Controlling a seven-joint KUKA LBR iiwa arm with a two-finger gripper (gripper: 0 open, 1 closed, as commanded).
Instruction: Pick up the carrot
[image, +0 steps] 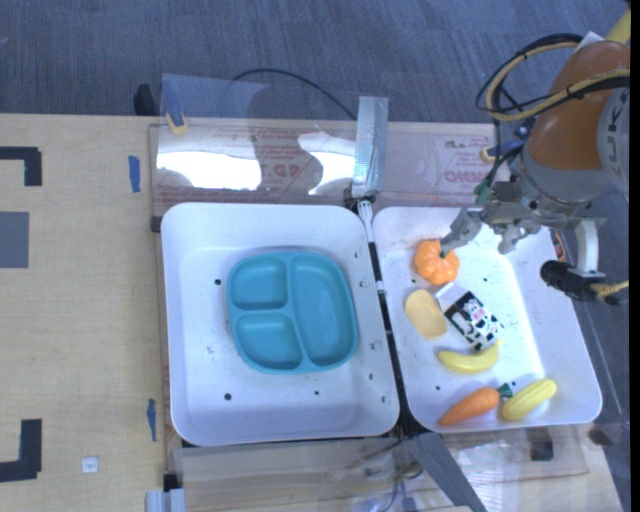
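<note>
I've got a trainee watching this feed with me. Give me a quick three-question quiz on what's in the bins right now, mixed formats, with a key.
1. True or false: the carrot lies in the same bin as the blue divided plate.
2. Multiple choice: which item is nearest the gripper?
A. the small orange pumpkin
B. the banana
C. the black-and-white cow toy
3. Fill in: the carrot sits at the right bin's ______ edge in the camera view, beside a yellow toy.

Key: 1 false, since the carrot is in the right bin and the plate in the left bin; 2 A; 3 bottom.
</note>
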